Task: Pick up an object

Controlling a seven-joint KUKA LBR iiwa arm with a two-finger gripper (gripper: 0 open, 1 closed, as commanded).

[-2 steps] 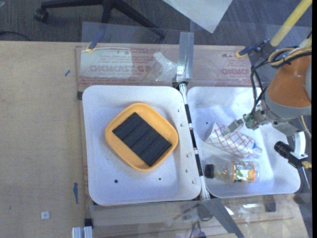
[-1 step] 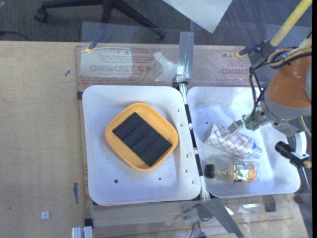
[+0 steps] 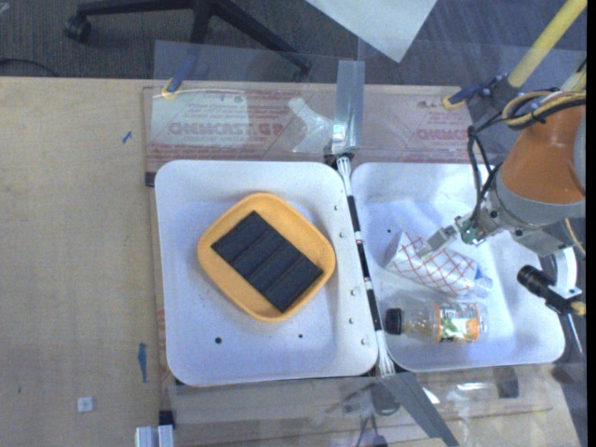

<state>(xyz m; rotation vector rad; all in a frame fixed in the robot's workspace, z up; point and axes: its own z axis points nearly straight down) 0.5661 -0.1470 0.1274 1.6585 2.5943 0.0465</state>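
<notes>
Lower right of the frame, the gripper [image 3: 445,238], whose state I cannot tell, hovers over crumpled checkered paper [image 3: 438,266] beside a bottle [image 3: 438,323]; thin paper could slip free.

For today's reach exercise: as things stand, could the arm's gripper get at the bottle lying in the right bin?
Probably yes. The bottle lies uncovered along the right bin's front edge, and the gripper hovers just behind it, over red-checked paper.

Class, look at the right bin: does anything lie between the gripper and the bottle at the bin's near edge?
Yes. The gripper sits at the upper edge of a red-and-white checked paper wrapper, and that wrapper lies between it and the bottle, which rests on its side nearer the bin's near edge.
</notes>
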